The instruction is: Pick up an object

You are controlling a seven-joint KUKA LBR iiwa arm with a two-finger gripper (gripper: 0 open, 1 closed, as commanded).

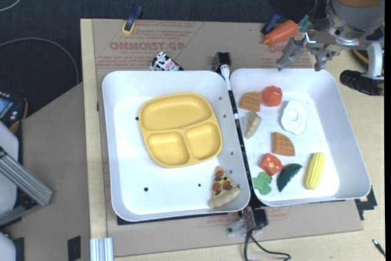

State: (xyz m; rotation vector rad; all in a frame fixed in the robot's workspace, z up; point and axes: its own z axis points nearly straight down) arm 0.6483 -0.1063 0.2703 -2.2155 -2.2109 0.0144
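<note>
My fingers are hanging spread apart with nothing between them, poised over the far rim of the right bin, above its back edge rather than over any of the toys. Nothing is picked yet, so I am judging this as the approach.

The nearest things below me are the tomato and the fried egg, with the piece of bread just left of the tomato. I am leaning toward the tomato (round, standing proud of the bin floor, with room on either side), since the egg looks flat and likely to slip under my tips.

To do it well I am needing to come toward the front of the bin, centre over the tomato, and drop straight down with the tips straddling it, keeping clear of the bread.

Further out, the waffle, corn and pepper are lying near the front edge, and the yellow plate is sitting in the left bin with a pizza slice.
</note>
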